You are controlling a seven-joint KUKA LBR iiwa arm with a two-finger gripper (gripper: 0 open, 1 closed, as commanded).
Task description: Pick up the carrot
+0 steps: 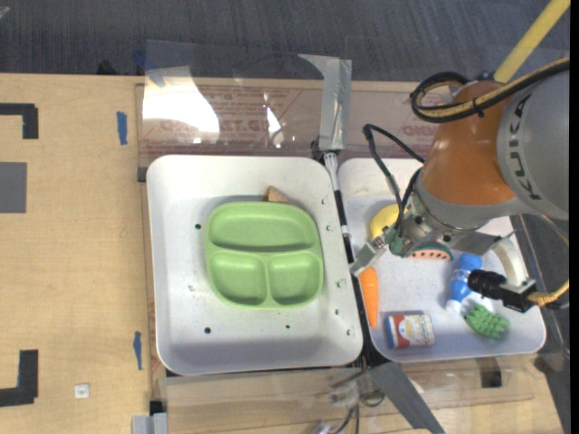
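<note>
Bench top: pale tan wooden board (68, 242), flat, matte. Black angular tape marks (25, 118) at left edge, top and bottom; one grey square patch (11, 188) between them. Short blue tape strips (121, 127) near the board's inner edge. Beyond the bench, dark grey-blue carpeted floor (271, 12) fills the top of the view. Clear plastic sheet (235, 107) stands behind the bins, catching bright white glare at its left. Lighting even, overhead, soft shadows.
</note>
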